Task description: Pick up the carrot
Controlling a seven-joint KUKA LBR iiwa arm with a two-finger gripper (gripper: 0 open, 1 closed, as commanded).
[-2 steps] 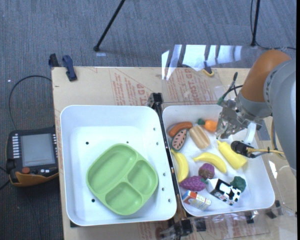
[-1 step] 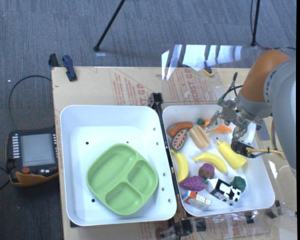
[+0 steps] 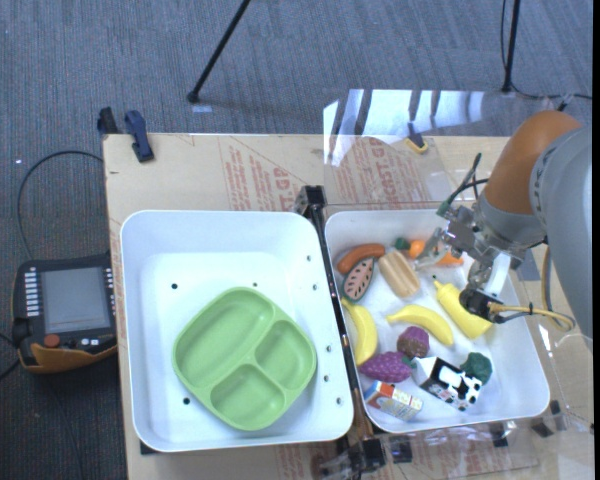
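The carrot (image 3: 442, 260) is a small orange piece with a green top (image 3: 417, 246), lying at the back of the right bin (image 3: 535, 388) between a tan bread roll (image 3: 398, 273) and a yellow banana (image 3: 462, 313). My gripper (image 3: 452, 240) hangs right over the carrot's right end, at the tip of the grey arm with the orange band (image 3: 528, 158). The wrist and cables cover part of the carrot, and I cannot tell whether the gripper touches it.
The right bin also holds a sausage (image 3: 360, 256), two more bananas (image 3: 362, 330) (image 3: 420, 316), purple grapes (image 3: 385, 366), a cow-patterned carton (image 3: 448, 380), broccoli (image 3: 477, 366) and a can (image 3: 395, 398). A green divided plate (image 3: 245, 358) lies in the left bin (image 3: 140, 268).
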